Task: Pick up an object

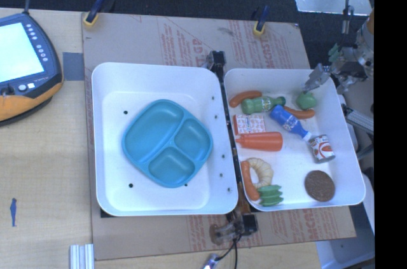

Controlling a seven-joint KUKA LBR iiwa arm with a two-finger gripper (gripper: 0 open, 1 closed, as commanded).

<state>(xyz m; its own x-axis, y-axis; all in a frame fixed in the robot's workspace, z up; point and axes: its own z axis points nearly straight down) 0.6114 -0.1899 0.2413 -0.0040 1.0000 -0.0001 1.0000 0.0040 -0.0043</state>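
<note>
From the camera view, the surface (57,159) carries two shallow white bins side by side on a brown board. The left bin (105,134) holds a blue divided plate (167,143), lying flat near its middle with three compartments facing up.

The right bin (346,153) holds the loose objects. Along its far side lie an orange sausage-like piece (244,97), a green bottle (261,103) on its side just beside it, and a small green round object (306,100) touching an orange piece (300,113) below it. A blue bottle (288,121) lies tilted between these and a small red-and-white can (322,148). Nearer the dividing wall sit a red-and-white packet (249,124) and an orange carrot (259,142) just in front of it. At the near side are a pale ring-shaped piece (259,170), a thin orange piece (249,180), a green ridged piece (271,195) and a brown disc (319,186) — the disc well apart from the others.

The end effector (320,78) hangs over the far right corner of the right bin, near the green round object but not touching it — whether it is spread or closed cannot be made out, and nothing is seen held in it.

A tablet-like controller (25,67) rests at the left edge of the surface.
</note>
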